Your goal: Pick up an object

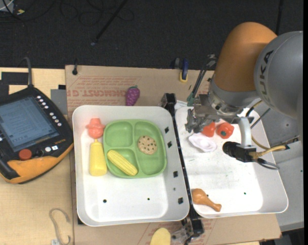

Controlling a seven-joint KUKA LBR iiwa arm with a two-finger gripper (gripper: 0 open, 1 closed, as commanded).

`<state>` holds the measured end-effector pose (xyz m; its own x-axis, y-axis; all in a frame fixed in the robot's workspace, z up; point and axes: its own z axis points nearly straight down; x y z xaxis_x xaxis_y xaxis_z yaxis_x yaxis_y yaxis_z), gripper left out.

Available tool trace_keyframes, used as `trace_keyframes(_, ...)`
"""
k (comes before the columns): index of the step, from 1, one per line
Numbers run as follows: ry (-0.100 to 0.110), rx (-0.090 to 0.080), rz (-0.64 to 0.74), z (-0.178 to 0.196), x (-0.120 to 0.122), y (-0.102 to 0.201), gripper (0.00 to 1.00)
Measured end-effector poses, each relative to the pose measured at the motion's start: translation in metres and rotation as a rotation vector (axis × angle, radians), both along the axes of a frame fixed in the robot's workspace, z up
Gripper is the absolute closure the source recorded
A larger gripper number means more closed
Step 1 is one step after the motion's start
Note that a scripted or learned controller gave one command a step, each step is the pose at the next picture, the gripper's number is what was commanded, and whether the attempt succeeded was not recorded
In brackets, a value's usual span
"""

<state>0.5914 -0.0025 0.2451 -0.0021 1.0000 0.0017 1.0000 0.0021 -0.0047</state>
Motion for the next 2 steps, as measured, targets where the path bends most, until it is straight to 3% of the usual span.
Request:
trace_keyframes(1,0.0,0.0,0.001,0.001,-0.013,0.048,1.0)
trace_keyframes(2,0.002,-0.001,0.0,-0.024,-0.028,0.099,1.0)
